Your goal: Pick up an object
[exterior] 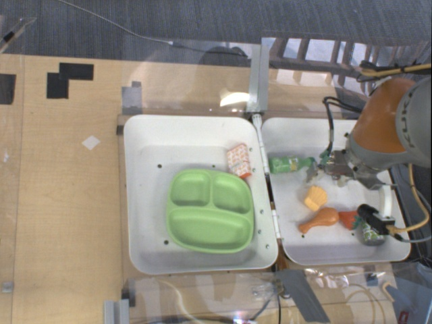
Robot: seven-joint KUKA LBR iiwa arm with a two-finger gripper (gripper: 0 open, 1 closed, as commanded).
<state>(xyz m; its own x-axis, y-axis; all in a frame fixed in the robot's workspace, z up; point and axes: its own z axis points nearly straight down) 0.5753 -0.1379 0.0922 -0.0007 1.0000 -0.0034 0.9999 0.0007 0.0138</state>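
I've got the grey arm with its orange band (pixel 381 123) reaching in over the right shallow white bin (pixel 337 252), and the two-finger gripper (pixel 322 167) sits low near the bin's middle, just right of the green plastic bottle (pixel 290 163) that lies on its side against the left wall. I can't tell from here how the gripper is set, the wrist blocks it. Nothing I can see is caught in it. Just below it lies a small yellow wedge-shaped block (pixel 315 198), and nearer the front edge an orange drumstick-shaped toy (pixel 320 219), with a red piece (pixel 347 219) touching its right end. A dark can-like object (pixel 370 230) crowds the front right corner. Open floor shows along the back wall of this bin. Over in the left white bin (pixel 145 181), a green divided plastic plate (pixel 210 210) fills the centre and front, and a small pink-and-white patterned packet (pixel 238 160) leans at the right wall, leaving free room along the left and back edges.
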